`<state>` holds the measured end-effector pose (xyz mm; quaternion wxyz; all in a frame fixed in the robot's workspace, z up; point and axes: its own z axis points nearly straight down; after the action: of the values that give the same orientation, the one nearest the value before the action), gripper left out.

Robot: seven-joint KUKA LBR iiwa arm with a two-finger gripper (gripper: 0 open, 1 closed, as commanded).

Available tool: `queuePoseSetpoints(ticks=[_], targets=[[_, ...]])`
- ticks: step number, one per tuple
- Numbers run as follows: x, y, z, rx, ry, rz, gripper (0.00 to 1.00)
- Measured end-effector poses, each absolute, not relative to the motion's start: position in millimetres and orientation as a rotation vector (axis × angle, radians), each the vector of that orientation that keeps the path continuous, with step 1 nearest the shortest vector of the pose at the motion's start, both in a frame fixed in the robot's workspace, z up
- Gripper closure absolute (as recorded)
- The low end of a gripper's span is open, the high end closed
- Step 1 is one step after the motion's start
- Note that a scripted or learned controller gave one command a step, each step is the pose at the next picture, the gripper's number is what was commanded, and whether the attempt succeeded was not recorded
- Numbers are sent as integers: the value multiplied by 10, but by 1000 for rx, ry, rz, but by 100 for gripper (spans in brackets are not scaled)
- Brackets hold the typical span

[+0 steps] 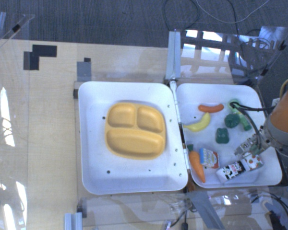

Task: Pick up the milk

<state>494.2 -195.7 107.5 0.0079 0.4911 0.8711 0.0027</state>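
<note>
I am the gripper (250,147), and I hang low over the right bin (266,97), near its right wall. My arm (284,121) comes in from the right side.

The milk (239,167) is a small carton with black spots like a cow. It lies on its side in the near right corner of this bin. One end points at me and the other end points at the carrot (197,166). I am right at the top end of the milk. It looks like I may touch it there, but I cannot tell for sure.

I cannot tell how wide I am open, and I do not see the milk held in me. So I do not say I have it.

I think I am at the reach-down step. The grab is not done yet.

Next I need to get right over the middle of the milk, with one side of it on each side of me. Then I close and lift straight up. The carton lies at a slant, so I should turn to match it.

A small red and white packet (209,157) sits just beside the carrot, near the far end of the milk. I should not bump it. The bin wall is close too. The left bin (93,128) has a yellow tray (135,130) in it, well apart from me.
</note>
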Motion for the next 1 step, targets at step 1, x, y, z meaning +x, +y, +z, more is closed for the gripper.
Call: queuePoseSetpoints(ticks=[1], targets=[[4941, -1958, 1075, 1535, 2723, 8, 0]])
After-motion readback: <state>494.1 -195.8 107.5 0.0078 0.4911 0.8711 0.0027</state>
